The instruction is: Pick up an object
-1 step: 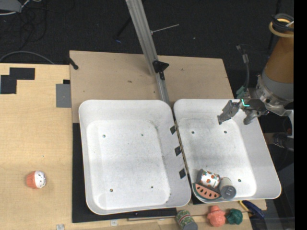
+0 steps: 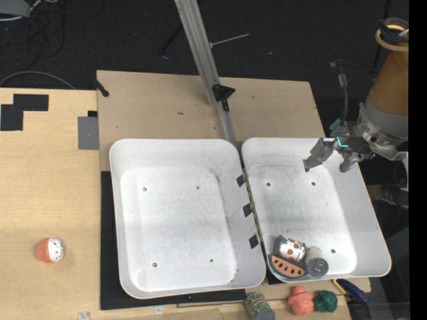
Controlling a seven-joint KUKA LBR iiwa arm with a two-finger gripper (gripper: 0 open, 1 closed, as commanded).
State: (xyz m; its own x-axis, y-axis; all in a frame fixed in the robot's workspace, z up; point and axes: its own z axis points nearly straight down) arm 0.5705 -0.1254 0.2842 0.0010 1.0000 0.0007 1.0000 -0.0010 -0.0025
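Jaws are hanging spread and holding nothing, gripper [image 2: 331, 157] hovering at my right bin's [image 2: 360, 212] two o'clock edge.

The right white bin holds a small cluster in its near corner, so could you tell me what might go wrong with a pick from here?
1. The red-and-white can, watermelon-slice toy and grey round cap touch one another, so a grasp may catch two or slip.
2. They crowd the right white bin near its wall, leaving little finger room.
3. The gripper hovers at the far edge, away from them.
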